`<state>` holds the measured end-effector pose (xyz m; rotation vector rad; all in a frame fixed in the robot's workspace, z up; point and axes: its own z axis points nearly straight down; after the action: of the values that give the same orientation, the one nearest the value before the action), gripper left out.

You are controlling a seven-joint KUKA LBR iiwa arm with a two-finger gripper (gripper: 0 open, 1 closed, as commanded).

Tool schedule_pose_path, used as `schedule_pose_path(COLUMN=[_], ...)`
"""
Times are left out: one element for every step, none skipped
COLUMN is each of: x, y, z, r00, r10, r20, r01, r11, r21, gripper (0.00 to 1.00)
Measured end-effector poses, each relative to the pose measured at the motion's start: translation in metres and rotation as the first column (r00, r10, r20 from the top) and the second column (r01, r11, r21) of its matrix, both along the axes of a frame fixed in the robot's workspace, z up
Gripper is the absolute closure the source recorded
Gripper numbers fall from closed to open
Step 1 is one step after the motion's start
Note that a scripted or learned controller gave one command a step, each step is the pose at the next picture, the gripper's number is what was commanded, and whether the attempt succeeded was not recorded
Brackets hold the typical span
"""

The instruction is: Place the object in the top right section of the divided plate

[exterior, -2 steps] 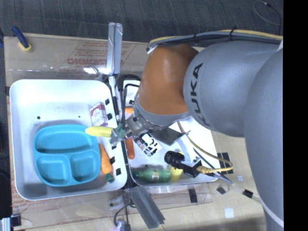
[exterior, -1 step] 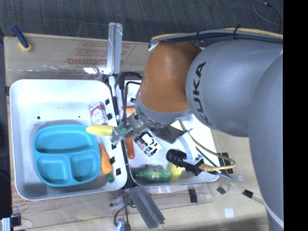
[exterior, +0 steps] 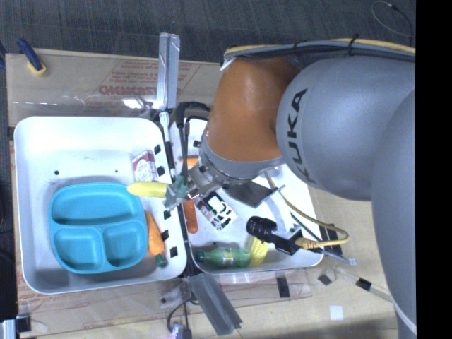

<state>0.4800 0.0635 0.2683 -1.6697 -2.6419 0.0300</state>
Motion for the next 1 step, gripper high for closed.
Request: schedule_pose_path(x=[-0.0055], y=[0.0715], z=[-0.1228], r00=[0.998], r10=[0.066], r20=[0.016], r01=[-0.066], r11=[0.998], r21=[0.006], gripper=[1.00])
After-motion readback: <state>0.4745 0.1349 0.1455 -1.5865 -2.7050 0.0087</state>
